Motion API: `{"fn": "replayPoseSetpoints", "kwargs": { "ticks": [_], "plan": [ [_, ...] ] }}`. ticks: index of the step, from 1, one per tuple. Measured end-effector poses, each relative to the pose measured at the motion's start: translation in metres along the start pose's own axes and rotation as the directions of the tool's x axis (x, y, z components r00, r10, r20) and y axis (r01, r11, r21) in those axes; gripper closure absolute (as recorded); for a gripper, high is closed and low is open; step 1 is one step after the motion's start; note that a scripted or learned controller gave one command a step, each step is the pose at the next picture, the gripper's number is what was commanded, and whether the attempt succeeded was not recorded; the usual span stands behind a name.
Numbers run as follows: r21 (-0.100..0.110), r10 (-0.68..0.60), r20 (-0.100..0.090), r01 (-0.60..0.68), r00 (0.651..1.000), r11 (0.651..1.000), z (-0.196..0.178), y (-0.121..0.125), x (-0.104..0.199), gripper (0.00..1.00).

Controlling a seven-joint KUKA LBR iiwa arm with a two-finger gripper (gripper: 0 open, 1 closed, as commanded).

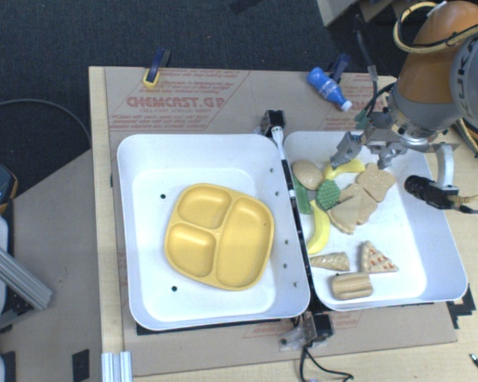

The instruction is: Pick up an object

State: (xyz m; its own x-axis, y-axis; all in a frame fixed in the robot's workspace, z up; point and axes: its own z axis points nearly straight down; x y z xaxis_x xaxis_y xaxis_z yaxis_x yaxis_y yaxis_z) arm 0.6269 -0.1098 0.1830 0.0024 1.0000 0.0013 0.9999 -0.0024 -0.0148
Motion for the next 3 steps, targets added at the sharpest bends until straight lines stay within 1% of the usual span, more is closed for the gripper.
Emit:
{"fn": "replayPoseSetpoints", "kwargs": {
  "ticks": [1,2,3],
  "plan": [
    [-0.015,-0.002,0.001,0.002,1.0,1.0,-0.009,0.003,0.0,0.0],
    [-0.008,-0.002,0.0,0.002,1.0,1.0,0.04,-0.003,0.008,0.0],
    [-0.009,-0.002,0.001,0.002,1.0,1.0,0.093,-0.003,0.008,0.0]
  ]
}}
